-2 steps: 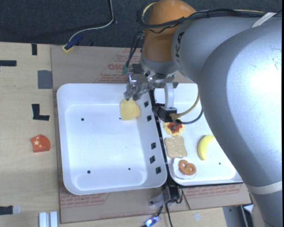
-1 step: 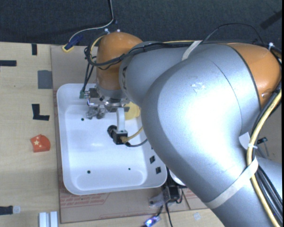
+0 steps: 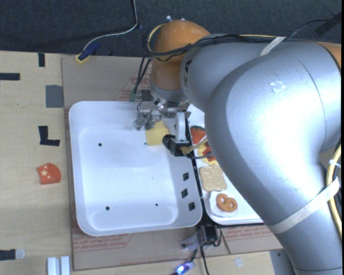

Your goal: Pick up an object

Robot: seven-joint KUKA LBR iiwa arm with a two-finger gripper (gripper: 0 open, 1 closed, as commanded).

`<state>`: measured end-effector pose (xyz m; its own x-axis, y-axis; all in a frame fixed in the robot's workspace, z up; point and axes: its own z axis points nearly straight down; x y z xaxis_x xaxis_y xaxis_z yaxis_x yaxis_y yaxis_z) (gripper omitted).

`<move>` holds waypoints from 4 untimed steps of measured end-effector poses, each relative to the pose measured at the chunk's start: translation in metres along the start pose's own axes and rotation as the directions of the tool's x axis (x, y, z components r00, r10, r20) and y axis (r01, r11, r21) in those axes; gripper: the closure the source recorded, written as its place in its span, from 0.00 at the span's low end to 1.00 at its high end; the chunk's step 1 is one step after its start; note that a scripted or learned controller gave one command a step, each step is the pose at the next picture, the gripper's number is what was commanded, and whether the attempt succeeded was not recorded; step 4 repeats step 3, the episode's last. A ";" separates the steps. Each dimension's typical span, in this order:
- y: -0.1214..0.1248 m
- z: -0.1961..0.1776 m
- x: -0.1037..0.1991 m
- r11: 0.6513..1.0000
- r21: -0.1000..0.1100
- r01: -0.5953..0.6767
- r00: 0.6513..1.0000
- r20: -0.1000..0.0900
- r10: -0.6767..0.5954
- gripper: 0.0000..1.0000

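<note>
My gripper (image 3: 144, 118) hangs over the far right corner of the left white bin (image 3: 92, 153), under the orange wrist band. A pale yellow block (image 3: 155, 134) lies right beside it, at its lower right, against the bin's right wall. Whether the block touches the gripper is unclear from this angle. The right bin (image 3: 241, 215) holds a red piece (image 3: 198, 135), a slice of toast (image 3: 212, 179) and a pretzel (image 3: 226, 203). The arm hides most of that bin.
A small red object (image 3: 49, 173) lies on the bench left of the bins. A black cable runs down between the two bins. The grey arm covers the right half of the view. A cable with a blue and yellow plug (image 3: 87, 52) lies behind the bins.
</note>
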<state>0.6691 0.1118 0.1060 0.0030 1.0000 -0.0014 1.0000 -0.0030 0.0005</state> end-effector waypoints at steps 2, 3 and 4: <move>-0.014 -0.017 0.025 1.000 0.006 0.008 1.000 0.000 -0.008 1.00; -0.050 -0.043 0.019 1.000 0.005 0.003 1.000 0.000 -0.003 1.00; -0.050 -0.043 0.019 1.000 0.005 0.003 1.000 0.000 -0.003 1.00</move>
